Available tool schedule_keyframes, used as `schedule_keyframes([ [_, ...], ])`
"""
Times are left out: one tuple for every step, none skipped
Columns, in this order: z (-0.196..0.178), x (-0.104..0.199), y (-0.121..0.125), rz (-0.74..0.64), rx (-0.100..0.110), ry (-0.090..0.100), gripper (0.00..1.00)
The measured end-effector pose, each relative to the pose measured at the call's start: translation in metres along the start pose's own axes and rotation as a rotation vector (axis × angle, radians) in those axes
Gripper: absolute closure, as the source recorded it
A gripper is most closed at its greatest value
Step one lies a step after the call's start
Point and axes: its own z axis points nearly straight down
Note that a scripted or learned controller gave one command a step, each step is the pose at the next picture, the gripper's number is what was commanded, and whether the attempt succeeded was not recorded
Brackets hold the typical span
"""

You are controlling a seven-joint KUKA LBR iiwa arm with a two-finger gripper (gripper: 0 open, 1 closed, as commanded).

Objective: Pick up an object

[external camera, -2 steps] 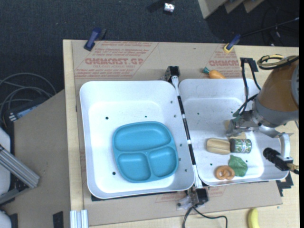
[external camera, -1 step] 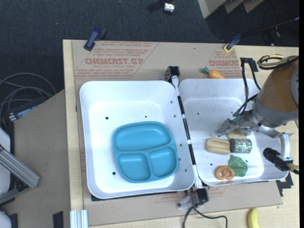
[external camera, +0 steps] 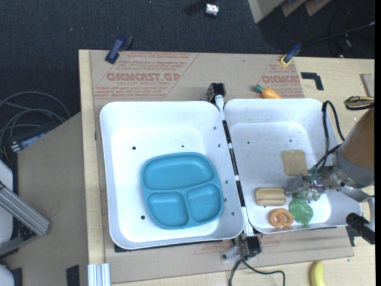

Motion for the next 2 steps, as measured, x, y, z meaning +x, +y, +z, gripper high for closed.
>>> schedule_keyframes([
  [-0.011, 0.0, 0.001, 0.001, -0.004, -0.001, 1.0],
  [-0.072, 0.041, 0.025, -0.003, -0.001, 0.001, 1.0],
])
